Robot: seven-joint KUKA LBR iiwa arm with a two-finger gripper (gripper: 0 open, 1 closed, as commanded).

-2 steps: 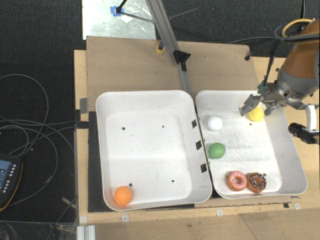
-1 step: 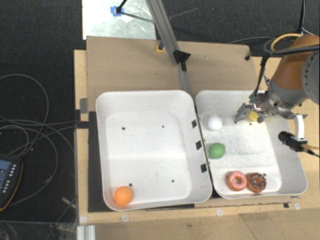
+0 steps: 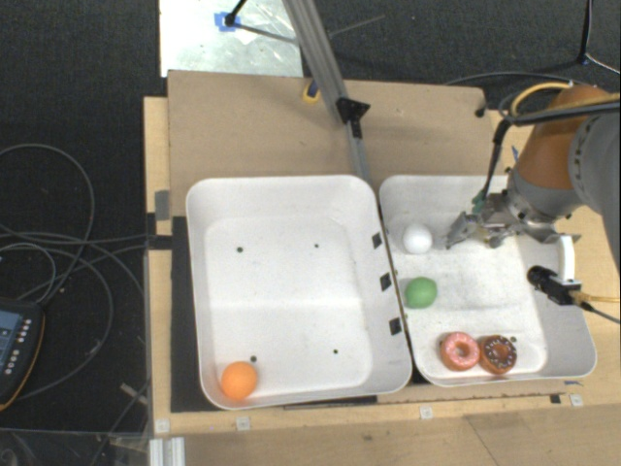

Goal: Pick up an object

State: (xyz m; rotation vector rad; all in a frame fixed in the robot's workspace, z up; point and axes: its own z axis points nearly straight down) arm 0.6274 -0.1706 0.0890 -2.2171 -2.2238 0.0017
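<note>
**Bins on the counter, hand above the right one**

Cables (image 3: 58, 250) trail over the dark floor at nine o'clock, beside a black handset (image 3: 17, 343) low on the left. The counter (image 3: 252, 124) of brown board carries two shallow white bins side by side. In the left bin (image 3: 281, 197), an orange ball (image 3: 238, 381) sits in the seven o'clock corner, close to the near wall. A grey pole (image 3: 315, 42) slants down from twelve o'clock and ends just behind the gap between the bins.

In the right bin (image 3: 572, 352), a white ball (image 3: 417, 240) lies near the left wall, with a green ball (image 3: 420, 292) a little nearer the front and apart from it. Towards five o'clock of the green ball, a pink-iced doughnut (image 3: 460, 350) and a chocolate doughnut (image 3: 499, 354) rest touching each other near the front wall.

The arm (image 3: 558, 153) enters from three o'clock. Its hand (image 3: 477, 229) hangs over the back part of the right bin, just to the right of the white ball. The fingers are splayed apart, with nothing between them. No object is held.
</note>
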